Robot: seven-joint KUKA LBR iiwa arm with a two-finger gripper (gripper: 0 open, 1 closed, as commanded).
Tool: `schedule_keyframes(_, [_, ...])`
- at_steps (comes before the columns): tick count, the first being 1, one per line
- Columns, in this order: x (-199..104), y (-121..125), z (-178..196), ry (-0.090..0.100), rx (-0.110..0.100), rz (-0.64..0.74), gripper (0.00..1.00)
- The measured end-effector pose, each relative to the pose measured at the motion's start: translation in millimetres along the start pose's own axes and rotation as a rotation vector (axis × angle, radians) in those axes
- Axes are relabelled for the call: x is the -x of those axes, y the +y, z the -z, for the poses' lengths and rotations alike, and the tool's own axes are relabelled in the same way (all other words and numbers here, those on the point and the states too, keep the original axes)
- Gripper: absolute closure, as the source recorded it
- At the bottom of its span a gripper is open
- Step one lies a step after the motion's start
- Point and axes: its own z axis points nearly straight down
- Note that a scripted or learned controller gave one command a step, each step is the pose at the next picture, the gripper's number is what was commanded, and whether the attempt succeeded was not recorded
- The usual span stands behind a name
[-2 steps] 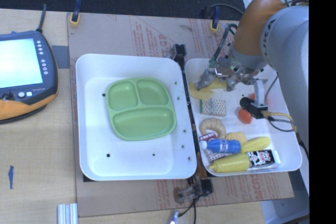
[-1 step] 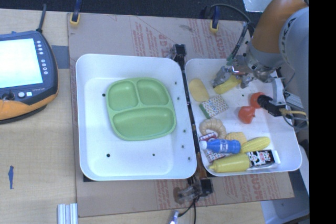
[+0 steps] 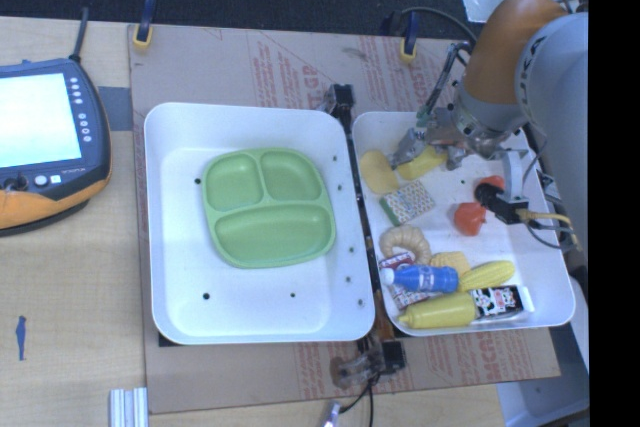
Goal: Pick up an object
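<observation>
The right bin [image 3: 545, 245] holds several toy foods. My gripper [image 3: 428, 147] is low over that bin's far left part, right above a small yellow block [image 3: 421, 164]. A round yellow piece [image 3: 377, 172] lies just left of it, and a green checkered packet [image 3: 408, 202] lies just in front. Further in the bin are a red tomato [image 3: 469, 218], a tan ring-shaped piece [image 3: 405, 241], a blue bottle [image 3: 426, 278], a corn cob [image 3: 486, 273], a long yellow piece [image 3: 438, 313] and a black-and-white box [image 3: 497, 299].
The left bin [image 3: 170, 245] holds a green divided plate [image 3: 268, 207]. A teach pendant [image 3: 45, 130] lies on the bench at the far left. The arm's orange band [image 3: 510, 35] and grey body overhang the right bin's far right corner.
</observation>
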Motion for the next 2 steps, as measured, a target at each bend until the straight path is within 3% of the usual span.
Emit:
schedule_keyframes(1, [1.6, -4.2, 8.3, 0.004, -0.022, -0.001, 1.00])
schedule_keyframes(2, [1.1, -2.5, 9.2, 0.002, -0.014, 0.000, 0.00])
